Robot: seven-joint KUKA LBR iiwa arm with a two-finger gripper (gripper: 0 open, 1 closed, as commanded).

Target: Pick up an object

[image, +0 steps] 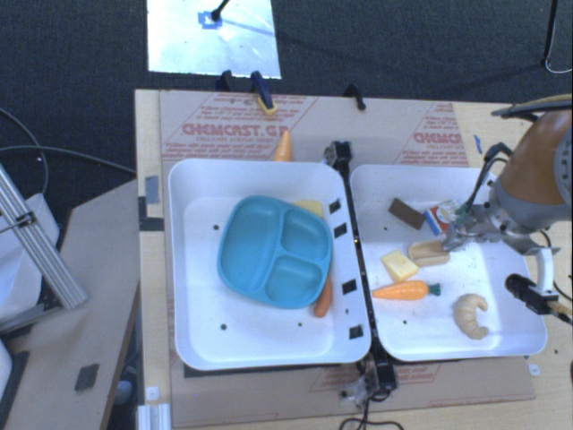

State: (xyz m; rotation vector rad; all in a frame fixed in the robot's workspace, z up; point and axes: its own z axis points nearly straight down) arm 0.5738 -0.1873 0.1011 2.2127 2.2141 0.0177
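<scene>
The right bin [421, 334] holds a carrot [400, 290] with a green tip, a croissant [472, 314], a yellow wedge [398, 264], a tan block [427, 253], a brown block [407, 213] and a small red, white and blue item [440, 215]. My gripper [453, 236] hangs low over the bin's right middle. It is just right of the tan block and below the small coloured item. The arm's grey and orange wrist [537, 182] rises behind it to the right.
The left bin [192, 330] carries a blue divided plate [273, 251], a small orange piece [322, 299] at the plate's lower right and a yellow piece [310, 208] behind it. An orange object [283, 146] lies on the board behind the bins. A black divider [349, 240] separates the bins.
</scene>
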